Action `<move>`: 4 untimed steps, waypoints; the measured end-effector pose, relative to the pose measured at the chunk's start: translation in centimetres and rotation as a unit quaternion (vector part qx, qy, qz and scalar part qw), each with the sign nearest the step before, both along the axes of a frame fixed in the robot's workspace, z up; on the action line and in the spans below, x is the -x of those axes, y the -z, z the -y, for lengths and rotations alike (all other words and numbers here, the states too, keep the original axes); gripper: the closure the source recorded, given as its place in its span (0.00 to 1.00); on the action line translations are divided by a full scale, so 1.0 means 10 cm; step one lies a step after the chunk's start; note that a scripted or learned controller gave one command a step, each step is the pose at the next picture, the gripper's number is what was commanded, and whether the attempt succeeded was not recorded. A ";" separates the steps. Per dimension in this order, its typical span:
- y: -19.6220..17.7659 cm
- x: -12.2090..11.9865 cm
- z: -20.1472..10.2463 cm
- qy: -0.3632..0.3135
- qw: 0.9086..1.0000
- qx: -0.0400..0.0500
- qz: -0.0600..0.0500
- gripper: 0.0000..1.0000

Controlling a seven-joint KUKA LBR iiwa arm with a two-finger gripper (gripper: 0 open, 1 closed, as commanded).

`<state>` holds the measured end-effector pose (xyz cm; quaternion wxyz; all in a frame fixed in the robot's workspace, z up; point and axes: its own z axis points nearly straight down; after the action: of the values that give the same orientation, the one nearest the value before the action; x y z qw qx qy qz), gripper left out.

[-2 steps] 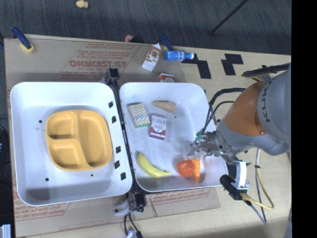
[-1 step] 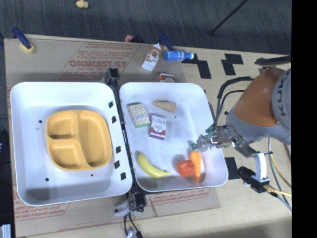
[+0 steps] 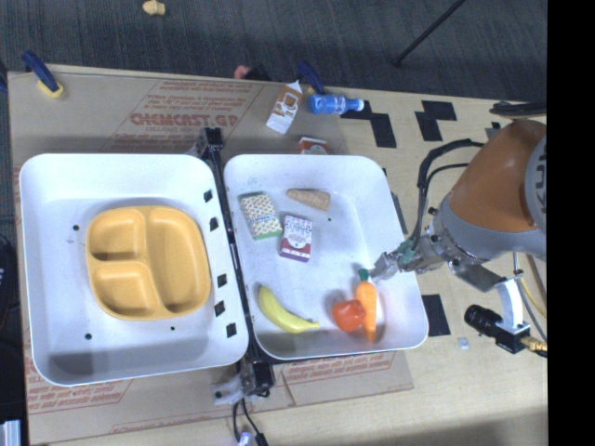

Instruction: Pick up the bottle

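Here's the bench: a tan cardboard sheet (image 3: 186,110) printed with red lettering covers the top, with black tape squares (image 3: 435,111) stuck on its right part, and dark ribbed flooring (image 3: 279,17) runs beyond the far edge. A small yellow scrap (image 3: 153,7) lies out there on the floor. Blue clamps (image 3: 42,72) grip the cardboard's far edge.

Two white bins sit side by side. The left bin (image 3: 56,193) carries a yellow divided plate (image 3: 147,260). The right bin (image 3: 372,179) holds two small patterned packets (image 3: 260,216), a tan wafer-like piece (image 3: 308,198), a banana (image 3: 284,311), a red tomato (image 3: 349,315) and a carrot (image 3: 369,307) touching it.

The bottle (image 3: 333,105), blue, lies on its side on the cardboard beyond the right bin's far rim, outside both bins, beside a small carton (image 3: 284,108).

The arm (image 3: 497,203) comes in from the right, and the gripper (image 3: 383,269) sits low over the right bin's near-right corner, just beside the carrot's green top. Whether it is apart or together, I cannot tell. It is well apart from the bottle.
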<state>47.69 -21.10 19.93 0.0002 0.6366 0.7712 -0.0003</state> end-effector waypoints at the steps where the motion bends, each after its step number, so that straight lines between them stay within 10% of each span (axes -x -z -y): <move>1: -0.09 0.00 0.00 0.082 0.997 0.000 0.000 1.00; 2: -0.02 0.01 0.00 0.001 1.000 -0.001 -0.002 1.00; 3: -0.12 0.00 0.00 0.094 0.996 0.000 0.000 1.00; 4: -0.19 0.00 0.00 0.050 0.999 0.000 0.000 1.00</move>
<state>47.70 -21.10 21.81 0.0006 0.6745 0.7383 -0.0003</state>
